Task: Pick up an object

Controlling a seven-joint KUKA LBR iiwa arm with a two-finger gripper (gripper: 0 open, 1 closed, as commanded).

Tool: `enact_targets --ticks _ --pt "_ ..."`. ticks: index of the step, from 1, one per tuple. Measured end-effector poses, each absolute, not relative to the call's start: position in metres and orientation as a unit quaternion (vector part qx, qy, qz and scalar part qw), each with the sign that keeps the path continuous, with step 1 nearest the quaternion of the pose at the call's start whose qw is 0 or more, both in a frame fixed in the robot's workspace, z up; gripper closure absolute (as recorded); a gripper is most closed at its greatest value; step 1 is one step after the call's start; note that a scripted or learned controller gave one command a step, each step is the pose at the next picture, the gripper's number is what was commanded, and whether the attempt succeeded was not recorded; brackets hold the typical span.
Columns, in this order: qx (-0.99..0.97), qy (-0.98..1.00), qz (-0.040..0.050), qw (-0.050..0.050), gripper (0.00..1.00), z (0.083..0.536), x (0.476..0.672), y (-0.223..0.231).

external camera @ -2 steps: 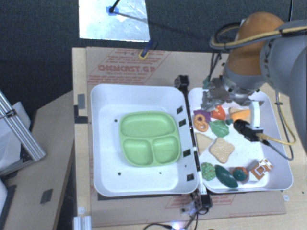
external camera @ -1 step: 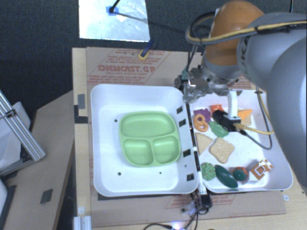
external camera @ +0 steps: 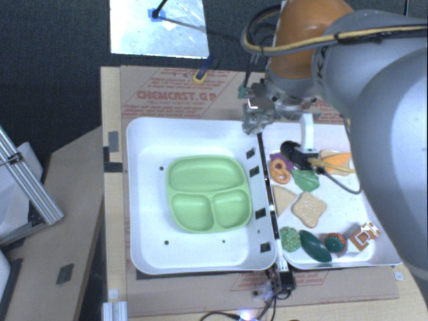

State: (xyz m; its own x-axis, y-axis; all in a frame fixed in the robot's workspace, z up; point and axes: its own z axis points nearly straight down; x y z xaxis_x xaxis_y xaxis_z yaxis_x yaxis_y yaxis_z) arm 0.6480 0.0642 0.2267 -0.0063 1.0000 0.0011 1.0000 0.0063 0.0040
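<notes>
A robotics lab: white bins (external camera: 144,179) on a cardboard-topped bench (external camera: 174,92), aluminium framing (external camera: 27,179) alongside.

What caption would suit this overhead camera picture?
Robot arm reaches over two white bins: green tray left, toy food right.

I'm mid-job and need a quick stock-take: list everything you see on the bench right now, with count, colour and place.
Bins: two, white, side by side on the bench.
Divided plate: one, light green, three compartments, in the left bin.
Pretzel: one, orange-brown, upper left of the right bin.
Leaf: one, green, right of the pretzel.
Bread slices: two, tan, middle of the right bin.
Broccoli: one, green, lower left of the right bin.
Dark green oval piece: one, beside the broccoli.
Small red-orange piece: one, lower right bin.
Cardboard sheet: one, brown with red print, under the bins.
Arm: one, grey with orange band, from the right.
Pincer: one, metal, above the divider's far end.
</notes>
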Motion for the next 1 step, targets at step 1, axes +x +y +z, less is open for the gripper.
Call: enact_targets --ticks 1 --pt "0.705 0.709 0.0009 0.001 1.00 0.2289 0.6453 0.0816"
